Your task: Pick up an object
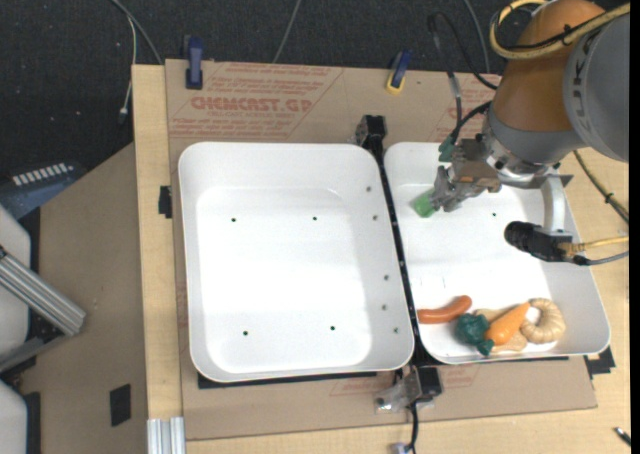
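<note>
My gripper (440,194) hangs over the right bin (500,272), toward its eleven o'clock corner, with a small green object (426,207) at my fingertips; I cannot tell whether I actually pinch it. It looks light, probably soft and rubbery, so I would squeeze across its middle gently.

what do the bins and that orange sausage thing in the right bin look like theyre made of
The bins look like thin moulded plastic, white with a slight sheen: rounded corners, raised rims and soft highlights suggest it. The orange sausage-shaped piece looks like smooth plastic or rubber, uniform in colour with a faint gloss; which of the two, the view cannot settle.
</note>
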`<state>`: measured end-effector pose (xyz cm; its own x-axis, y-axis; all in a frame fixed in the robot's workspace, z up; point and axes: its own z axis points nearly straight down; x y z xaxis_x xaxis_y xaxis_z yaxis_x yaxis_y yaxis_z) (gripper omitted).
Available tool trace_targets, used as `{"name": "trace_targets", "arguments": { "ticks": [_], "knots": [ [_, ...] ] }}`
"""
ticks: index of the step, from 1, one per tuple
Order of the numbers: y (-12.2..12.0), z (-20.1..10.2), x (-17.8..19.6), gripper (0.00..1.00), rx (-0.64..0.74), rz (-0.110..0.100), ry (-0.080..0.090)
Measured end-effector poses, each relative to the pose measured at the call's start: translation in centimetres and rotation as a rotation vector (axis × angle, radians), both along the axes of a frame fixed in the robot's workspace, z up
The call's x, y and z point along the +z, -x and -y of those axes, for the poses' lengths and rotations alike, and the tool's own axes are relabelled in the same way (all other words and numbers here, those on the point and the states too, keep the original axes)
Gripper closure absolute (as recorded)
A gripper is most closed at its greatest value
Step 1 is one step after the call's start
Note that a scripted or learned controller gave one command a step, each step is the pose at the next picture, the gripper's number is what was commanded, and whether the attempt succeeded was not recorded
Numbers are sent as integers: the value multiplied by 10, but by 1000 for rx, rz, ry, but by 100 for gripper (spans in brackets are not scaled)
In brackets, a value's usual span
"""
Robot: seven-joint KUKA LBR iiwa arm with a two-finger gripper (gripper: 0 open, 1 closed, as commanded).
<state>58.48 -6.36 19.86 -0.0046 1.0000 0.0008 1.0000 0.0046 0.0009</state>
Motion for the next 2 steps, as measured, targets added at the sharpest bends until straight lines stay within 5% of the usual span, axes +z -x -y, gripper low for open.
{"name": "trace_targets", "arguments": {
  "ticks": [2],
  "knots": [
    [-32,-91,3,100,-1,0,0]
  ]
}}
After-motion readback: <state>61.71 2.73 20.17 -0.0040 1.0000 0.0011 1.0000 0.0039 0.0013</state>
